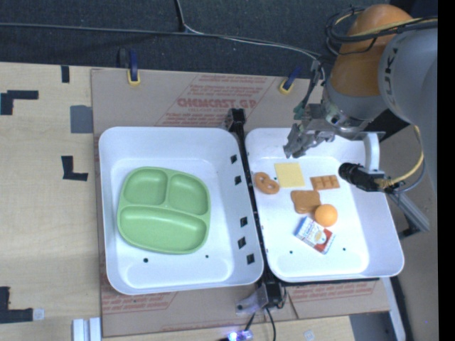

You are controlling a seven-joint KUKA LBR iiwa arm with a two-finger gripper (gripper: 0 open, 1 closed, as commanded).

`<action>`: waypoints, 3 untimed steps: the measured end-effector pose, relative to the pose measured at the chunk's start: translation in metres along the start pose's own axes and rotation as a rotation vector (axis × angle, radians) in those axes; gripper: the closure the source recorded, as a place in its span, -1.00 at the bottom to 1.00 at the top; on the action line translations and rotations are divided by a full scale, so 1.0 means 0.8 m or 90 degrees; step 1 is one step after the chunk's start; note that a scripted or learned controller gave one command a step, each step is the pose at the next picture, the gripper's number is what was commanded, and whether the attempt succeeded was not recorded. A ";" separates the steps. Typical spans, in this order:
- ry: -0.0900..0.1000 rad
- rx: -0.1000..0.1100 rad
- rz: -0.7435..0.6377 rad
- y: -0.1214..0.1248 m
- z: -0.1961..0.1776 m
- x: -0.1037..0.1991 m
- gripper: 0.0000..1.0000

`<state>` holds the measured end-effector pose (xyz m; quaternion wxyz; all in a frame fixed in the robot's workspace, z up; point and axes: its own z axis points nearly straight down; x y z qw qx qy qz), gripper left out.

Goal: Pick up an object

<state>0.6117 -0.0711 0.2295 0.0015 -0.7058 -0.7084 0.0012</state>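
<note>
my pincer (pixel 297 148) hangs over the far part of the right bin (pixel 377 261), just above the yellow cheese slice (pixel 289 174), and i cannot tell how it stands or that it has hold of anything. nearer in that bin lie a pretzel (pixel 267 183) left of the slice, a brown cracker (pixel 325 183), a toast-coloured piece (pixel 306 201) touching an orange ball (pixel 325 214), and a small red and white packet (pixel 314 234). the left bin (pixel 170 137) holds a green divided plate (pixel 164 210).
</note>
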 end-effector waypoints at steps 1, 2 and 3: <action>0.000 -0.001 0.001 -0.037 0.011 0.056 1.00; 0.001 0.000 -0.001 -0.076 0.013 0.122 1.00; 0.000 0.001 -0.001 -0.110 0.014 0.174 1.00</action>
